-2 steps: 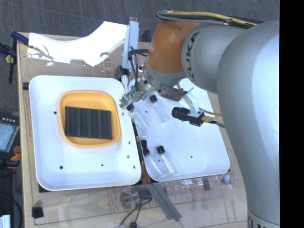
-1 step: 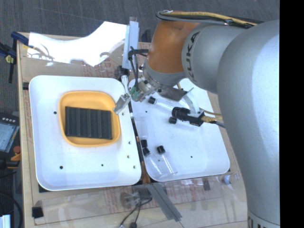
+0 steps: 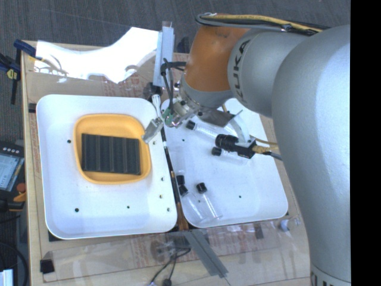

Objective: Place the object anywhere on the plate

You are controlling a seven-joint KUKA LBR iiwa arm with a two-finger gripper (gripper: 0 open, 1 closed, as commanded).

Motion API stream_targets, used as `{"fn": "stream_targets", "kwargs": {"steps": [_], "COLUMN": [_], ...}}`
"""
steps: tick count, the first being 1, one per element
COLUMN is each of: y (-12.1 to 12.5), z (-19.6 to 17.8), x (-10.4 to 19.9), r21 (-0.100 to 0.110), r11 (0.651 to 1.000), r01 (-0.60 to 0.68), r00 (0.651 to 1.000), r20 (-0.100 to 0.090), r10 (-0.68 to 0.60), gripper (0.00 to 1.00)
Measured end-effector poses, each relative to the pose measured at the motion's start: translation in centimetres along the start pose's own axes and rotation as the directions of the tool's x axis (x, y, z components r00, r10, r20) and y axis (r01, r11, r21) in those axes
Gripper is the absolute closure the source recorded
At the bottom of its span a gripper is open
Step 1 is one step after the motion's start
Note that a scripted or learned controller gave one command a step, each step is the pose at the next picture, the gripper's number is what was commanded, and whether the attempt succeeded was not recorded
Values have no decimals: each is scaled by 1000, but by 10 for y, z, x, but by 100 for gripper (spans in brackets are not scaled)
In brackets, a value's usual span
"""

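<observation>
The gripper point(image 3: 156, 124) hangs over the seam between the two bins, and how far it stands open I cannot tell, nor whether it grips anything. Just to its left the yellow plate point(image 3: 111, 124) begins, its right rim almost under the fingertips; a dark ribbed object point(image 3: 112, 154) already lies flat in the plate's well. Beyond the plate, the left bin point(image 3: 101, 216) has bare floor toward its near edge.
</observation>
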State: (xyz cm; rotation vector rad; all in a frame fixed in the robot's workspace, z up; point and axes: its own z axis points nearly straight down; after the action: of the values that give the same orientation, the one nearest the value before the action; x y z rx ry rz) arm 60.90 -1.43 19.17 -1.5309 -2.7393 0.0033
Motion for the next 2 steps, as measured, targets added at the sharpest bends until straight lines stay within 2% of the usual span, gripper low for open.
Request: {"fn": "stream_targets", "kwargs": {"steps": [2], "y": [0], "z": [0], "x": [0], "r21": [0], "r11": [1000], "r01": [0], "r00": [1000], "r20": [0], "r10": [0], "gripper": [0]}}
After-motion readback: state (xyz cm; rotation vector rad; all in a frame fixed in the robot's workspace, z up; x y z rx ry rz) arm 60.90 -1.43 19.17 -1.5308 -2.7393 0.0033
